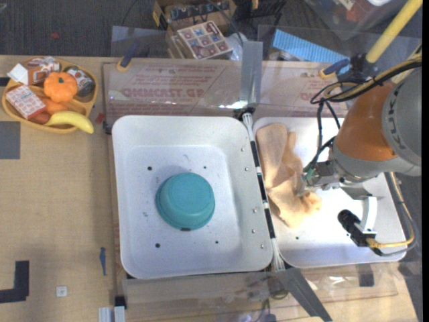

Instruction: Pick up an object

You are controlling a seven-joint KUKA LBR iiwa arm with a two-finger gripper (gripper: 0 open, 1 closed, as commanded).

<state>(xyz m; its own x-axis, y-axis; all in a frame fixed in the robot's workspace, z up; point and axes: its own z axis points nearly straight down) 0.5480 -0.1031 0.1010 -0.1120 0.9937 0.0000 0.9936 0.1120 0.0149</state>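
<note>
Soft, crumpled tan cloth (285, 176). Smooth matt teal plastic bowl (186, 200). Glossy white plastic bins (134, 139), scuffed and speckled. Matt pale wood surface (53, 206). Glossy orange band (365, 123) on smooth grey arm (409, 119).

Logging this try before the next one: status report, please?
End effector down on tan cloth in right bin. Grip on cloth unconfirmed. Teal bowl upside down in left bin, well apart.
</note>
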